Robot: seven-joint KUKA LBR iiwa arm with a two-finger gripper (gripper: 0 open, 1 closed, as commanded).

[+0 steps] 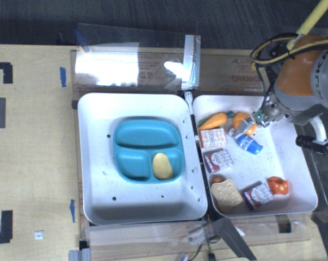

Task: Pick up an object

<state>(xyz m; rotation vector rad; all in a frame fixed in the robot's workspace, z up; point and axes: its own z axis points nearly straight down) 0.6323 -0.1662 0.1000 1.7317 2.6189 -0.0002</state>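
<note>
Starting at my far left, the left bin (93,145) carries a blue divided tray (147,148) with a yellow egg-shaped piece (162,166) sitting in its lower right compartment; that side has open white floor all round the tray, but my reach comes in from the other side, so I judge it no part of this pick. Across the divider, the right bin (294,162) holds the clutter: an orange carrot (214,119) lying at a slant near the top left corner, a red-and-white packet (212,138) just below it, a second printed packet (218,160) under that, a slice of bread (226,194) at the bottom left, a dark packet (258,194) beside it and an orange-red piece (278,186) touching its right end. My gripper (260,118) hangs low at the top of this bin, right by a small orange piece (242,121) and just above a blue-and-white item (248,143). Whether I am spread or closed I cannot tell; the tip is too small and blurred. Nothing is visibly lifted, so I judge the pick not yet done. The back wall is close behind me, the things crowd to my left, and the bare floor toward the right wall is my freest room.
</note>
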